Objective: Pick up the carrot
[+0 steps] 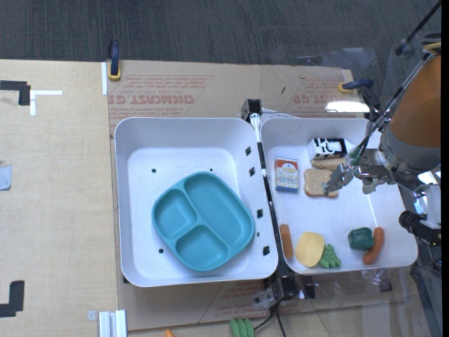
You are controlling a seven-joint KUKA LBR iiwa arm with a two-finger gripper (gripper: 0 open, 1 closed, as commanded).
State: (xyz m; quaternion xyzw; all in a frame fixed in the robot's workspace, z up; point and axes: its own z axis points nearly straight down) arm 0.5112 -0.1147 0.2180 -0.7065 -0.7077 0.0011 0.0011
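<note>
While the arm reaches in from the right:
Hand: over the toast; can't tell if open or holding anything.
Carrot: near right corner of right bin, beside green pepper.

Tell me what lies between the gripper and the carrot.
Nothing visible. The gripper hangs over the toast slice near the right bin's far side; the carrot lies at the near right, beside the green pepper, with bare floor between.

Two bins, one tray
</note>
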